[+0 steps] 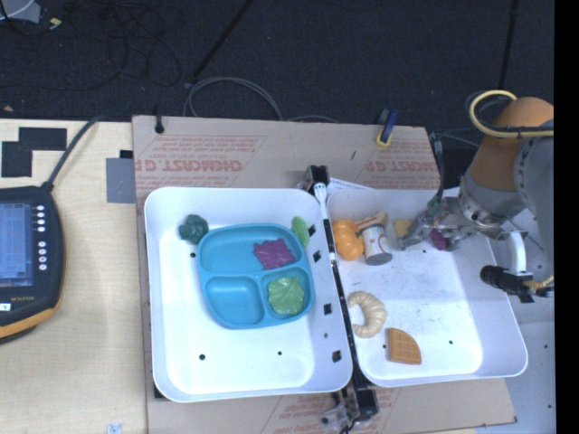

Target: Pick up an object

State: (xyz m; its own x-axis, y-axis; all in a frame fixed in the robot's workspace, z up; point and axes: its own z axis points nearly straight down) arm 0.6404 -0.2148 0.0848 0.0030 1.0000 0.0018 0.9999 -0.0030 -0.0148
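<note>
Apparently mid-reach: gripper (pixel 432 227) low by right bin's (pixel 470 355) far edge, opening impossible to judge, descend and close next.

Probably a robotics lab: a teach pendant (pixel 23 251), loose cables (pixel 226 93) and cardboard-lined bench (pixel 271 152).

2 glossy white plastic bins (pixel 181 333) (smooth), matt cardboard (pixel 271 152) beneath.

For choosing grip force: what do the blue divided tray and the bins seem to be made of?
The blue divided tray looks like moulded plastic: one even colour, rounded compartment edges, soft sheen. The two white bins also seem plastic, smooth with rounded rims; the right one shows dark scuffs.
</note>
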